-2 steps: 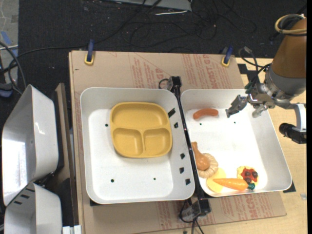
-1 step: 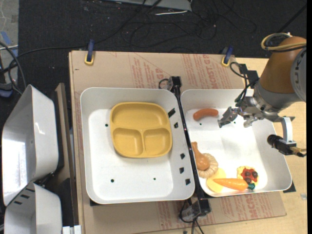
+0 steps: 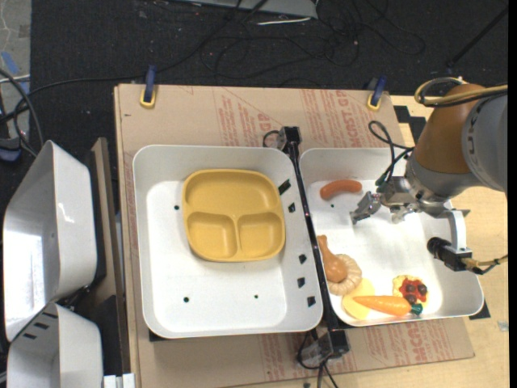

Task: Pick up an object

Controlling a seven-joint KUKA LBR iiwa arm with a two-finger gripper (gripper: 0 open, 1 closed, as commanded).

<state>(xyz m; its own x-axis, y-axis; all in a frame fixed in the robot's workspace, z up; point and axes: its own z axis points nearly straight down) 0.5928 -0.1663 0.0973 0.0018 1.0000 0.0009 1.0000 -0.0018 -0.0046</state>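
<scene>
Orange sausage [image 3: 341, 188] lies free in right bin [image 3: 464, 293], just left of pincer [image 3: 365, 209]. Pincer spread, holding nothing. Risks: closing beside sausage, or nudging it toward bin wall.

Bright, even overhead light, soft shadows, mildly grainy but sharp.

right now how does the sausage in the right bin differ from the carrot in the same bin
The sausage lies near the bin's far wall, close to the gripper; the carrot lies at the near edge, away from it. The sausage is reddish-orange, short and rounded at both ends; the carrot is brighter orange, longer and tapers to a point. The sausage lies alone; the carrot rests on a yellow piece. Both lie flat, roughly left to right.
</scene>
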